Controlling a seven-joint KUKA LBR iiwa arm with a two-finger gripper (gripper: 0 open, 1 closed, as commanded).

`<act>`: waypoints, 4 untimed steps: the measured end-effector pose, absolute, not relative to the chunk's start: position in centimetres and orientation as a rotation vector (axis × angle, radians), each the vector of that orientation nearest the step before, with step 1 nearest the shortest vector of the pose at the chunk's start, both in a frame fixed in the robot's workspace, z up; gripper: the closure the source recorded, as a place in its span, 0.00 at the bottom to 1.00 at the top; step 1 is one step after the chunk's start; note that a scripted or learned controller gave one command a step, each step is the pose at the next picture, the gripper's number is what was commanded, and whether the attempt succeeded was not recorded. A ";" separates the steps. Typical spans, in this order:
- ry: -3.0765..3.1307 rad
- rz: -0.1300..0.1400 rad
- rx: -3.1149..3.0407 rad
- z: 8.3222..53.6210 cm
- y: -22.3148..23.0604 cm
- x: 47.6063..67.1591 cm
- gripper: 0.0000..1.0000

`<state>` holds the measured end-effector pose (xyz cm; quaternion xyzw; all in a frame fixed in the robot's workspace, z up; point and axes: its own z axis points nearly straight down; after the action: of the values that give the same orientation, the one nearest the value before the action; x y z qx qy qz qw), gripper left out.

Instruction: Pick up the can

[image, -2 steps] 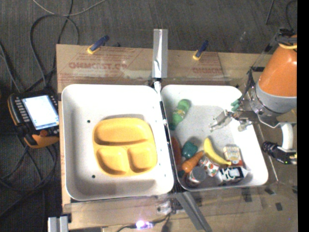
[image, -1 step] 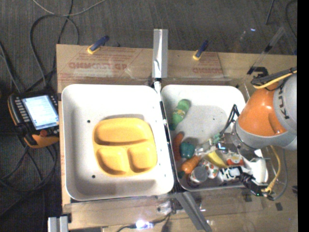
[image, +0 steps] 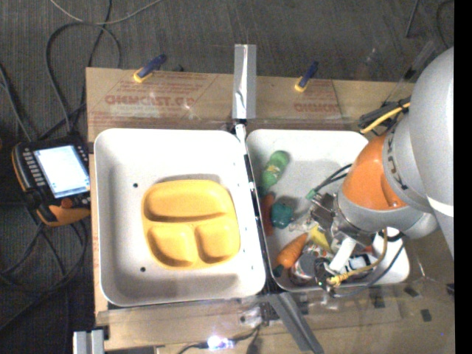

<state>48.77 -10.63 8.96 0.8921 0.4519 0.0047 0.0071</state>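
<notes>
Can (image: 301, 269): dark, mostly hidden under wrist, right bin's near edge, just beside orange carrot.

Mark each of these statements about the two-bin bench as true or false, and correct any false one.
1. A yellow divided tray lies in the left bin. True.
2. The arm's gripper is over the left bin. False: it is low in the right bin, among the items there.
3. A carrot lies in the right bin near the divider between the bins. True.
4. The green item sits in the yellow tray. False: it is in the right bin, near its upper left part.
5. A handheld screen device lies left of the bins, outside them. True.
</notes>
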 end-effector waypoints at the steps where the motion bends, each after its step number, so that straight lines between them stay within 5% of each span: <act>1: 1.415 0.013 2.796 9.9 -10.5 48.7 1.00; 2: 0.955 -0.010 2.991 22.7 -14.2 50.5 1.00; 3: 0.314 -0.009 3.122 25.2 -9.3 52.9 1.00; 4: 0.317 -0.010 3.122 24.0 -5.2 53.8 1.00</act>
<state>53.85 -5.16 24.04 0.9949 0.1009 -0.0033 0.0018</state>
